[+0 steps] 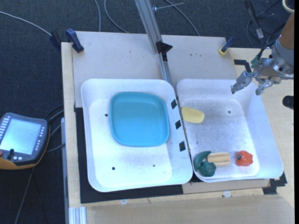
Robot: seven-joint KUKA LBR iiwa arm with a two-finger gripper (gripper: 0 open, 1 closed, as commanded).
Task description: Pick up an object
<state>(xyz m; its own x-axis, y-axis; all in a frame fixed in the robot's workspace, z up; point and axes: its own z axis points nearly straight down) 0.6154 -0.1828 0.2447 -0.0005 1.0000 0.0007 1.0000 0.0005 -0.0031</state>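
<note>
Camera view: looking down at a slant on the table [121, 55], which is carrying two shallow white bins side by side.
Gripper: the gripper [250, 85] is hanging over the far right corner of the right bin [261, 120]; its two fingers are spread apart, and nothing is sitting between them.
Arm: it is reaching in from the right side, and its orange band is showing near the top right corner.
Right bin: a yellow piece [193, 115] is lying close to the left wall. Along the near wall, a green object [204, 164], a tan block [219, 158] and a red-orange object [243, 158] are lying in a row; the green one and the tan block are touching, and the red-orange one is lying just beside.
Left bin: the left bin [96, 171] is holding a blue plate [139, 119].
Around: a metal rail [148, 20] is crossing the table from the far side and ending between the bins. Blue clamps [74, 39] are gripping the far table edge. A handheld control pendant [21, 139] is lying on the dark floor at left, and cables [100, 6] are running over the floor.
In the way: all objects are lying well apart from the gripper, with open bin floor between.
</note>
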